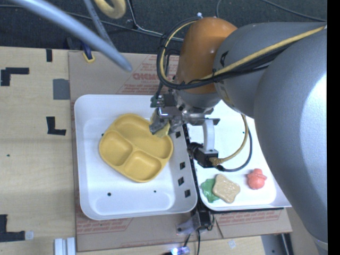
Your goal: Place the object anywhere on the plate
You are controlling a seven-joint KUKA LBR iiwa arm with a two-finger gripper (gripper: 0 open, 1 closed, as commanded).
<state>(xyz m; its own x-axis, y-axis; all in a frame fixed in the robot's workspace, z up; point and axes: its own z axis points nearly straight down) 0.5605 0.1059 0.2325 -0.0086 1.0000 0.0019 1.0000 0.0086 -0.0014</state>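
- From my seat I see a yellow plastic plate (pixel 135 153) with three compartments, rounded and shallow, lying slantwise in the left white bin (pixel 90 195).
- A small yellowish object (pixel 161 127) sits at the plate's far right rim, right under the claw (it is mostly hidden, so I cannot name its shape or say for sure whether it rests on the plate).
- The grey two-finger gripper (pixel 159 122) hangs over that same far right corner of the plate, beside the wall between the two bins.
- I cannot tell how the claw stands, spread or pinching; the metal wrist block and cables cover it, and the yellowish piece blends into the plate.
- The grey arm with its orange band (pixel 204 41) comes in from the right and covers the far part of the right white bin (pixel 265 198).
- In the near part of that right bin lie a tan slice of toy bread (pixel 227 189) touching a green leafy piece (pixel 207 190), and a red-orange fruit-like toy (pixel 256 179) a little apart to the right.
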